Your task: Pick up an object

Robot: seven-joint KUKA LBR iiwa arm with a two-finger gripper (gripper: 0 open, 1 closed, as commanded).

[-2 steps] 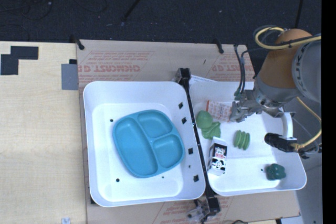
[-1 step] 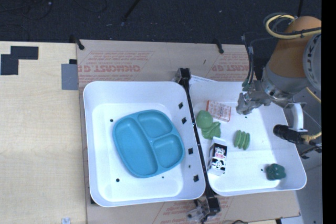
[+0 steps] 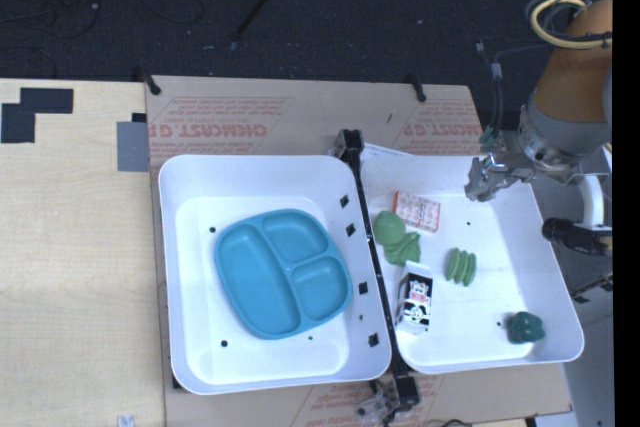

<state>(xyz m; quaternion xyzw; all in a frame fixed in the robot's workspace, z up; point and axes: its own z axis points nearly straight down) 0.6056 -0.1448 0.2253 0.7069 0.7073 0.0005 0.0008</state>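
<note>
White, two shallow bins side by side on the worktop (image 3: 80, 245): left bin (image 3: 190, 195) with one blue divided plate (image 3: 282, 271); right bin (image 3: 555, 315) with five small things, namely one light green lump (image 3: 396, 237), one red-and-white packet (image 3: 417, 211), one ridged green piece (image 3: 461, 266), one black-and-white carton (image 3: 416, 303) and one dark green lump (image 3: 524, 326). End effector (image 3: 484, 181) above the right bin's far edge, apart from all five; cannot tell whether spread or pressed together
</note>
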